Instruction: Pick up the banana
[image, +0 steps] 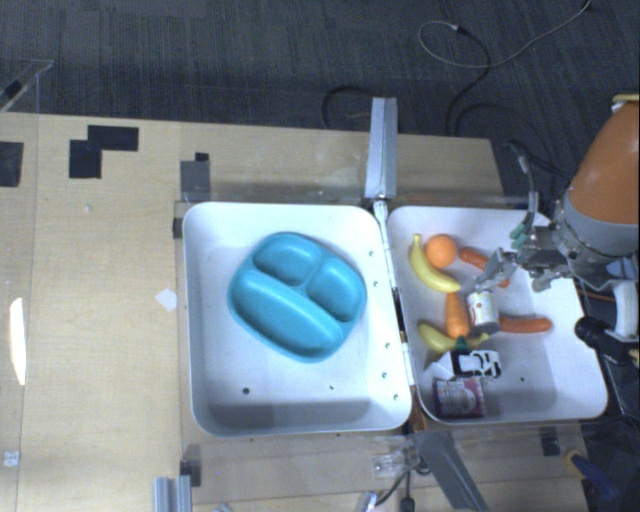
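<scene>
Two yellow bananas lie in the right bin (590, 385). One banana (430, 268) curves along the bin's left side beside an orange (441, 250). A second banana (438, 338) lies lower, partly under an upright carrot (456, 315). My gripper (497, 275) hangs over the middle of the right bin, reaching in from the arm (605, 195) at the right. It is to the right of both bananas and apart from them. A small silver can (484, 312) stands just below its tip.
Another carrot (525, 324) lies right of the silver can, and a third (474, 257) sits by the orange. A black-and-white box (476, 362) and a dark red packet (460, 397) lie at the bin's front. The left bin (210, 400) holds a blue divided plate (297, 293).
</scene>
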